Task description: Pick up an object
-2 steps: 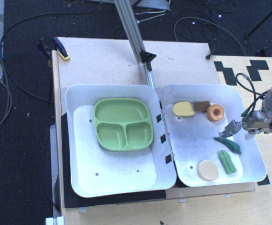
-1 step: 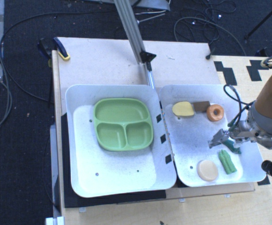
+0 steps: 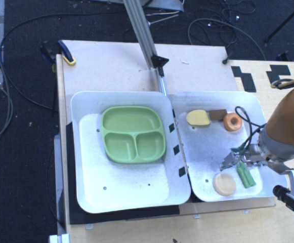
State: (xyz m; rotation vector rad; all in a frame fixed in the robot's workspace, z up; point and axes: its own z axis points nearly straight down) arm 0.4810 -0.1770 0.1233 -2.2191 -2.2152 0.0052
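In the right bin (image 3: 202, 151) lie a yellow rounded piece (image 3: 198, 118), a brown block (image 3: 218, 115), an orange ring (image 3: 232, 122), a beige disc (image 3: 224, 184) and a green stick (image 3: 246, 176). My gripper (image 3: 236, 159) hangs low over the bin's front right part. It is just above the green stick's upper end and up and to the right of the beige disc. Whether it touches the stick cannot be made out. The orange-banded wrist (image 3: 287, 123) reaches in from the right.
The left bin (image 3: 86, 186) holds a green divided plate (image 3: 134, 134). A metal pole (image 3: 141, 27) slants down to the seam between the bins. Cables lie on the dark floor behind the bench.
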